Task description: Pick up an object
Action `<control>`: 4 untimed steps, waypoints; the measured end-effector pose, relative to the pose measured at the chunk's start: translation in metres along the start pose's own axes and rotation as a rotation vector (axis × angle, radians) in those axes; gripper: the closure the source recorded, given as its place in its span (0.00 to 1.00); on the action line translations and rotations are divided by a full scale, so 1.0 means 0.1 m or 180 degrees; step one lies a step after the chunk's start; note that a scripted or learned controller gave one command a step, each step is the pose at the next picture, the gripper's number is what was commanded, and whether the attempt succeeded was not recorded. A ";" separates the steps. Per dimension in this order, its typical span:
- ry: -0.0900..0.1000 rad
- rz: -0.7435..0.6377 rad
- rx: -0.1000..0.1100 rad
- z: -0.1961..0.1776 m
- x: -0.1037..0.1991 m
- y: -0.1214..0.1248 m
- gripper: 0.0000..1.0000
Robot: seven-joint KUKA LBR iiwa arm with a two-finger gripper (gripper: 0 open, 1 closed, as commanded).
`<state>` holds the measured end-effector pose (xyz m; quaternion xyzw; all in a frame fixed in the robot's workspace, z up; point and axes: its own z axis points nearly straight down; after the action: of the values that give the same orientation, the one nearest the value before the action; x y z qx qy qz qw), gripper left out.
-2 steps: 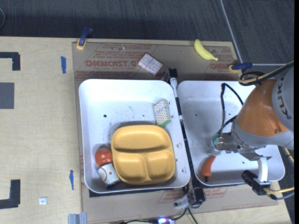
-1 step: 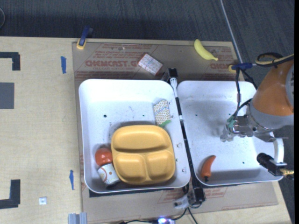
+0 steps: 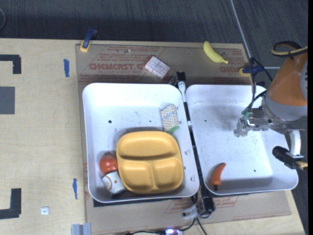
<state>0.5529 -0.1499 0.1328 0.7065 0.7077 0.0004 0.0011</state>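
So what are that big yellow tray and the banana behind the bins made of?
The yellow tray looks like moulded plastic: one even colour, rounded compartments, a soft sheen. The banana is likely a plastic toy, uniformly bright yellow and unblemished, though it is too small to be sure. Both bins look like smooth white plastic.

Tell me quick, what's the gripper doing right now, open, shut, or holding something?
Gripper: over the right bin, but whether it is open, shut or holding anything cannot be told from this view.
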 end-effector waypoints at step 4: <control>0.0009 -0.0001 0.0007 -0.76 1.26 -0.72 1.00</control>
<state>0.4804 -0.0240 0.2090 0.7064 0.7078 0.0006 -0.0006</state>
